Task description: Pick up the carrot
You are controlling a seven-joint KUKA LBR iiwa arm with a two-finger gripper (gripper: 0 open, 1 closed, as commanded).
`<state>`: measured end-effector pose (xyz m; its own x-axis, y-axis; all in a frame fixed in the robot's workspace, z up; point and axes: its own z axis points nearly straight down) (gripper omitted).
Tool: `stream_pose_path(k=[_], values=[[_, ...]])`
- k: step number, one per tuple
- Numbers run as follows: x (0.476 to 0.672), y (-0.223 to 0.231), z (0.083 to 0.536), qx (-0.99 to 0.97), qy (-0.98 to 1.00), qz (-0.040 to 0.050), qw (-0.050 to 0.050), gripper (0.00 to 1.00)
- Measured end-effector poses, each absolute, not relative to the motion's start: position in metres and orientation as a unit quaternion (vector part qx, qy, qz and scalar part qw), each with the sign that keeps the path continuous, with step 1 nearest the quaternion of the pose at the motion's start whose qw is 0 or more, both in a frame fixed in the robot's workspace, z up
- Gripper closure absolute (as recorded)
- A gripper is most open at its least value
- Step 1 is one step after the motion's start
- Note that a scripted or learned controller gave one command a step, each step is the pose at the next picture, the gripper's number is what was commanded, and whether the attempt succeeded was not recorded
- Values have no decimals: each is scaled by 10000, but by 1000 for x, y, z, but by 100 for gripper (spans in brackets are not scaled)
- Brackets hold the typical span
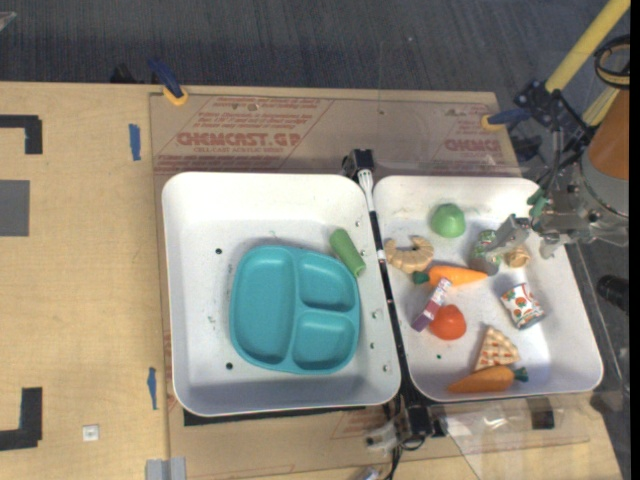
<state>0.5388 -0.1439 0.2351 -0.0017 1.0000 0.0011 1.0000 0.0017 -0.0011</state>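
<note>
Lying ungrasped at six o'clock in the right white bin [585, 353], the orange carrot [482, 379] is untouched; the metal pincer's [520, 236] state cannot be told.

The tabletop [70, 298] is pale wood with black tape marks along its left side and short blue tape strips. A brown cardboard sheet [320, 133] with red printing lies flat on it, held at the far edge by an orange-and-blue clamp [168, 83] on the left and another clamp [505, 118] on the right. On the cardboard sit two shallow white bins side by side, touching: the left bin [190, 268] and the right bin [575, 343]. A black bracket [358, 160] stands at their far junction.
</note>
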Motion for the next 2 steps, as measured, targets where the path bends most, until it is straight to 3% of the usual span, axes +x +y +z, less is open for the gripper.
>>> stream_pose_path(k=[1,2], values=[[553,-125,119,-7232,-6907,12,33,0],[573,-146,88,-8366,-5478,-33,-25,0]])
